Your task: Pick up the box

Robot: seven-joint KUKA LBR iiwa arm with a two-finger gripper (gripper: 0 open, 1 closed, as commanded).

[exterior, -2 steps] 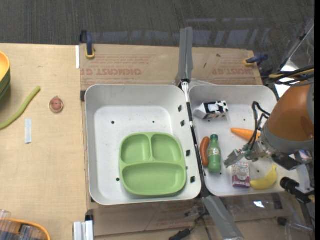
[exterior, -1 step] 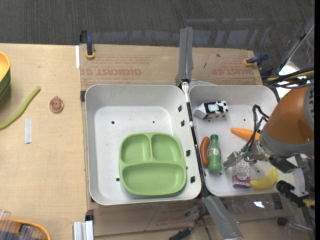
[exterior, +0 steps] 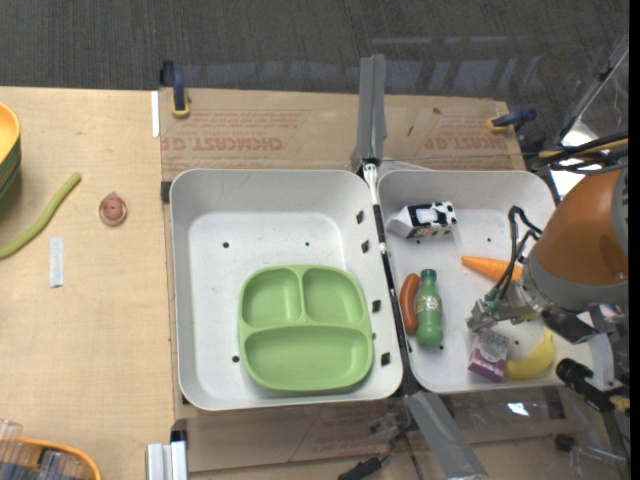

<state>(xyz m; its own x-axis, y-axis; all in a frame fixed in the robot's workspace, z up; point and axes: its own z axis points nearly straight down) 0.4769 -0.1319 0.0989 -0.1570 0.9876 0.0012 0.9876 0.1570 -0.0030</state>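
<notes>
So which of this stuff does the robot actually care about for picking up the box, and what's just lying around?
Part of the job: small purple box; gripper just above it.

Just lying about: banana, carrot, green bottle, sausage, cow-patterned toy, green divided plate.

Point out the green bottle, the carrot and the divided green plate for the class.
green bottle [exterior: 428, 310], camera view, middle of its body.
carrot [exterior: 483, 265], camera view, middle of its visible orange length.
divided green plate [exterior: 306, 359], camera view, floor of its large compartment.
</notes>
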